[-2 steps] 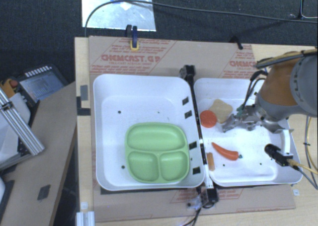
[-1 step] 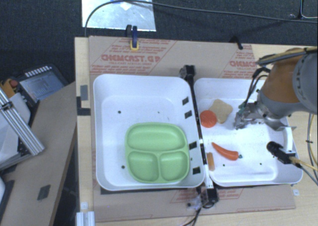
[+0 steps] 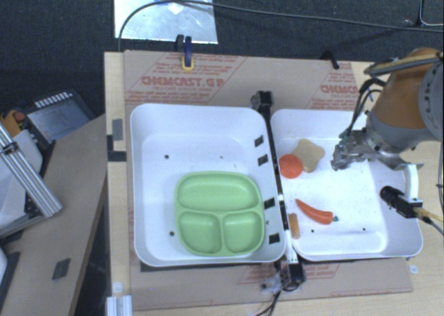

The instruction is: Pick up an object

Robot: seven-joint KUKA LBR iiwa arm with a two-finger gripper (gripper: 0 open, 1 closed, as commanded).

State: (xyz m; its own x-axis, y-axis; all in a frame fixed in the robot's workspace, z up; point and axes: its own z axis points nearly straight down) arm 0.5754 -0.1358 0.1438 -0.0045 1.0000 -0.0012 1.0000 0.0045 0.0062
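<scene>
The grey two-finger gripper [image 3: 342, 157] hangs over the upper right part of the right-hand shallow white plastic bin [image 3: 361, 248], carried by the grey arm with its orange band [image 3: 409, 96] reaching in from the right. Whether the gripper is parted or closed cannot be told at this size and angle; nothing is visibly held.

Just to the gripper's left, with a small gap of bare bin floor between, lies a pale tan, rounded lump like a potato [image 3: 309, 153]. Touching that lump's lower left is a small orange-red ball [image 3: 291, 166]. Below the lump and below-left of the gripper lies a slim red chilli pepper [image 3: 316, 212], its long axis running from upper left to lower right. Left of the pepper, against the bin wall, is a short brown stick [image 3: 294, 225].

The tan lump is probably the nearest target, a short sideways shift away.

The left bin [image 3: 149, 127] holds a green three-compartment plate [image 3: 219, 212].
</scene>
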